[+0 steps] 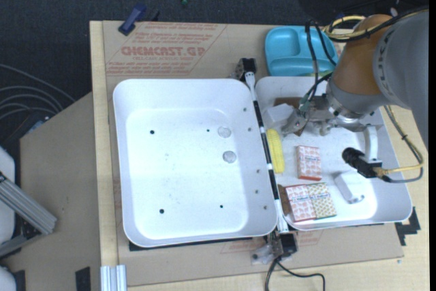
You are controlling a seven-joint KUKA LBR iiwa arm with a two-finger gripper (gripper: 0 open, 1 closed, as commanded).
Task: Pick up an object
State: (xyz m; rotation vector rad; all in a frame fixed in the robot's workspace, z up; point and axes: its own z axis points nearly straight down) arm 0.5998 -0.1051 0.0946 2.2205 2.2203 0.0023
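Observation:
The right bin point(392, 204) holds a yellow corn cob point(274, 149) along its left wall. Beside the cob lies a small patterned box point(308, 162), and a larger patterned box point(310, 202) sits near the front edge. A pale grey piece point(348, 189) lies to the right of them, and a dark brown thing point(286, 104) is at the back. My gripper point(306, 125) hangs low over the back of this bin, just behind the small box. Its fingers point(293, 124) stand apart, open, with nothing between them.
The left bin point(129, 99) has two small round clear discs point(227, 144) on its floor. A light blue container point(296, 51) stands on the bench behind the right bin. The grey arm with its orange band point(361, 65) covers the right bin's back right corner.

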